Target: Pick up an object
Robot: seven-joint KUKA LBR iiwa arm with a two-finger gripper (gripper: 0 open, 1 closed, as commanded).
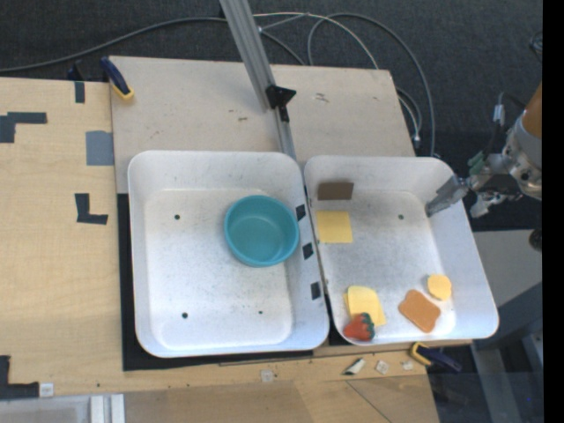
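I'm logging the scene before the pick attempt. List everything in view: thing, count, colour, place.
bins: 2, white, side by side on the bench
bowl: 1, teal, left bin, upper right part
brown block: 1, right bin, top left
yellow square: 1, right bin, below the brown block
yellow piece: 1, right bin, bottom
red piece: 1, touching the yellow piece's lower edge
orange piece: 1, right bin, bottom right
yellow round piece: 1, above the orange piece
clamps: 2, blue and yellow, bench top left and bottom right
cables: several, pale, behind the bench
metal pole: 1, grey, top centre
gripper: 1, grey, over the right bin's upper right rim
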